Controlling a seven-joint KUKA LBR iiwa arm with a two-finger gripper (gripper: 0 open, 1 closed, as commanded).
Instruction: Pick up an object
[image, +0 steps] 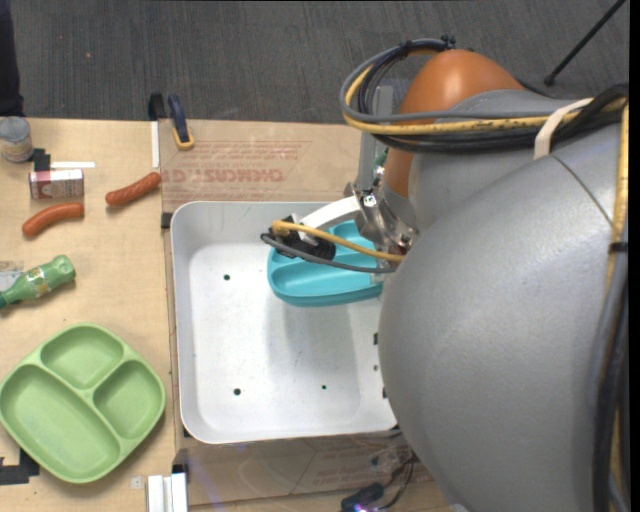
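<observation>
A teal dish (320, 280) lies in the white bin (200, 330), against its far right part. My gripper (375, 228) hangs right over the dish's right end, at the tip of the big grey arm (500, 300) with the orange band. The arm hides the dish's right side and where the gripper meets it. Whether the dish is gripped cannot be made out.
On the wooden bench to the left lie a green divided plate (80, 400), a green bottle (38, 280), two red sausages (132, 189) (52, 217) and a small box (55, 182). A clamp (178, 120) sits at the bin's far corner.
</observation>
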